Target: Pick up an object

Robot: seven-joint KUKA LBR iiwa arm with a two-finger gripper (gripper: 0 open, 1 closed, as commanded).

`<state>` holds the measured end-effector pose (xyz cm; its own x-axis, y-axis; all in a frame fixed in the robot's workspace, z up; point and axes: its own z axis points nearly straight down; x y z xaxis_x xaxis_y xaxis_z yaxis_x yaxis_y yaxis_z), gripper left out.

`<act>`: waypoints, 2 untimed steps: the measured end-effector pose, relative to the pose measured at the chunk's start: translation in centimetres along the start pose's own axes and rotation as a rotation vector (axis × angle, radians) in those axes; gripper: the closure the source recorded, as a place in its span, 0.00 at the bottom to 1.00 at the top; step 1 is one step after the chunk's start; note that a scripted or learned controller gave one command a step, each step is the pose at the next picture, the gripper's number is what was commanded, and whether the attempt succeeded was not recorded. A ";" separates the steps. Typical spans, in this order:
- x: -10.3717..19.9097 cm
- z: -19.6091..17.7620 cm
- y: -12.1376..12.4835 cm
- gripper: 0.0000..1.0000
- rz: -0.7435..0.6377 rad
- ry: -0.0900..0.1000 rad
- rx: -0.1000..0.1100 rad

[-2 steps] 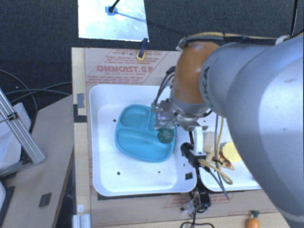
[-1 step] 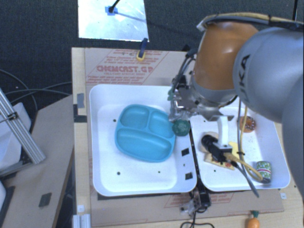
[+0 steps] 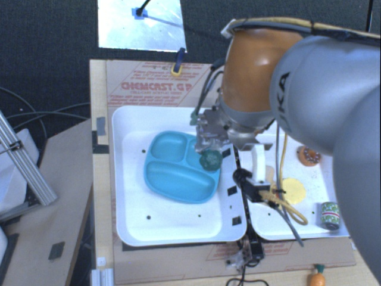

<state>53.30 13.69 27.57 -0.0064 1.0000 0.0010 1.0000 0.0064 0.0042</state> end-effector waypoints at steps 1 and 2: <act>-3.1 -6.0 -2.1 1.00 0.007 0.001 -0.003; -0.1 -8.1 -4.7 1.00 -0.001 0.002 0.000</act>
<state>48.61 13.56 35.63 -0.0078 1.0000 0.0026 1.0000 0.0078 0.0046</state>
